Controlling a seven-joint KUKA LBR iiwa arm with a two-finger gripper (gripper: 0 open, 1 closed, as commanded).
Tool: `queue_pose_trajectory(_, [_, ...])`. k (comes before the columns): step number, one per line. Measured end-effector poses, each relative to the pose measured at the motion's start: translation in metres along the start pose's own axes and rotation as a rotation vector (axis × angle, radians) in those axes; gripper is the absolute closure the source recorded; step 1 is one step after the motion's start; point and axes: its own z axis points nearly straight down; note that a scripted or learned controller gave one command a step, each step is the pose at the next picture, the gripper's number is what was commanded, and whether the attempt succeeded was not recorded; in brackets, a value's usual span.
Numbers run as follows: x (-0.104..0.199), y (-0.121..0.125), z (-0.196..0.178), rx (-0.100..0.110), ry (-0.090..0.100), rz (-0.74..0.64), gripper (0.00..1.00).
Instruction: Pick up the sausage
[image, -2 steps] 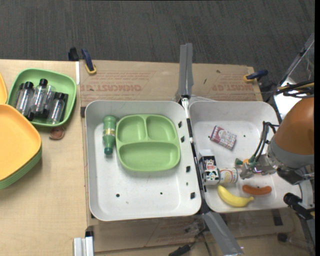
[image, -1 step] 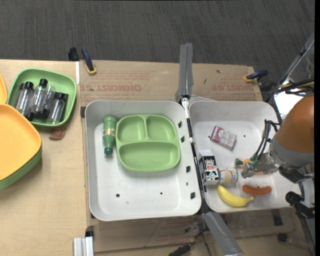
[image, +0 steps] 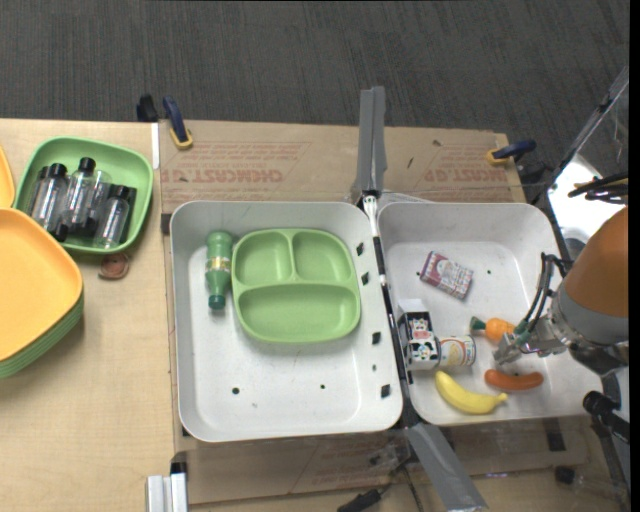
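Red sausage (image: 513, 379): lies on the floor of the right bin (image: 500, 225), near side, just right of the banana (image: 468, 394)
Progress: not lifted yet; the grasp and the lift are left
End effector (image: 516, 346): just above the sausage, I cannot tell its state
Arm (image: 600, 285): reaches in from the right, wrist bent down

Your hand (image: 518, 347) hangs in the right bin (image: 500, 222), with the sausage (image: 513, 379) just beneath it. The banana (image: 468, 394) lies just left of the sausage, the can (image: 455, 353) and carton (image: 419, 338) farther left of the hand. The packet (image: 446, 274) sits behind. The divided plate (image: 296, 285) lies in the left bin (image: 280, 400).
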Motion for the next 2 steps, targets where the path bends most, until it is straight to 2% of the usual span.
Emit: queue_pose_trajectory(2, [-0.0007,-0.0001,-0.0167,0.001,0.000,0.000,1.00])
